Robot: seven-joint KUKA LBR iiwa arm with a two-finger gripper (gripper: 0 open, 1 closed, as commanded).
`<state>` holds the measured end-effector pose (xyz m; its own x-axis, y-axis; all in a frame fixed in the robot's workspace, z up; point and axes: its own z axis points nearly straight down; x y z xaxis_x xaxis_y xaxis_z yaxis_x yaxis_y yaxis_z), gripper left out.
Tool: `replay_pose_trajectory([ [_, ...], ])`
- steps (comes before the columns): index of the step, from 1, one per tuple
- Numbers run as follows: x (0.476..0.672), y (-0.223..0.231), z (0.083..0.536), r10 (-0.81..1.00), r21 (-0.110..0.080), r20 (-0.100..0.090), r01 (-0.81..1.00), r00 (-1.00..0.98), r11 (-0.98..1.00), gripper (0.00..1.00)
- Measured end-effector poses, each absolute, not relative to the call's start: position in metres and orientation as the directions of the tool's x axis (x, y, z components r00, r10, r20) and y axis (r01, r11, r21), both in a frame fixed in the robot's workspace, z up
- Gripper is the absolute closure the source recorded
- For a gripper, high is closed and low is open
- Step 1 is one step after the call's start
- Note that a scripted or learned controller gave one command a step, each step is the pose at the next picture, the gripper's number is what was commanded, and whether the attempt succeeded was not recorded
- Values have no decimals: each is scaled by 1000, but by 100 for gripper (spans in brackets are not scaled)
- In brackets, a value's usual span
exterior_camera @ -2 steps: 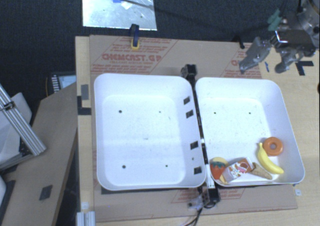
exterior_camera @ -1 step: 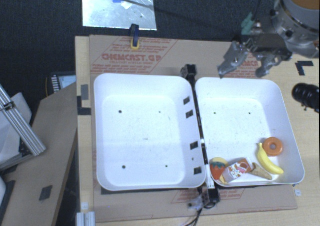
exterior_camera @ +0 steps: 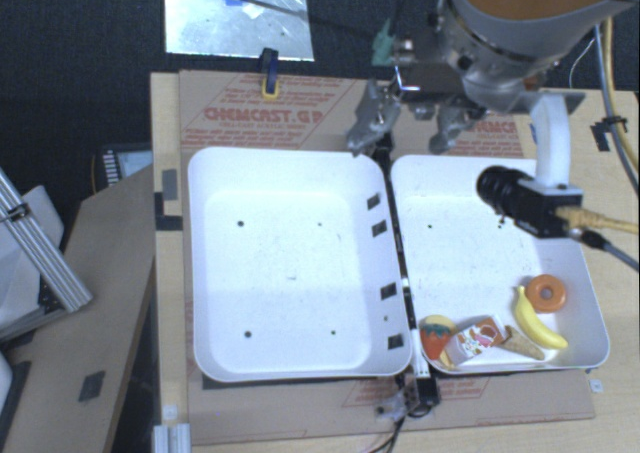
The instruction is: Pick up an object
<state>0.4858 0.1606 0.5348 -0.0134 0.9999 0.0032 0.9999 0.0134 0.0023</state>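
Two shallow white bins are seen side by side on the desk [exterior_camera: 165, 241], the left bin [exterior_camera: 215, 241] toward the frame's centre-left and the right bin [exterior_camera: 455, 241] toward the centre-right, with their inner walls meeting along a dark seam fitted with small clips. Several small objects are gathered in the lower right corner of the right bin: a yellow banana [exterior_camera: 537, 322], an orange ring-shaped piece [exterior_camera: 546, 292] just above it, a small red and white packet [exterior_camera: 474, 338], a tan wedge-shaped piece [exterior_camera: 522, 344] beside the packet, and an orange-red rounded item [exterior_camera: 436, 334] at the packet's left. These are judged to be the candidates for picking, and their huddling against the corner walls is likely to make a clean approach awkward. The tool [exterior_camera: 412, 133] is held high in the upper middle of the frame, above the back rims of both bins where the seam begins, well apart from the objects; nothing is seen between its two fingers, which are spread with a clear gap. Its raised position suggests that no descent toward a target has been started. The arm's upper body is cut off by the top edge of the frame, and a black cylindrical fitting [exterior_camera: 520, 199] overhangs part of the right bin's floor. What the packet and the rounded item really are cannot be made out, as they are small and partly overlapped
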Motion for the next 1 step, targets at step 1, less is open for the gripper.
replay_pose_trajectory([
  [1,487,76,474,1000,-2,-2,1000,6,-6,0],
])
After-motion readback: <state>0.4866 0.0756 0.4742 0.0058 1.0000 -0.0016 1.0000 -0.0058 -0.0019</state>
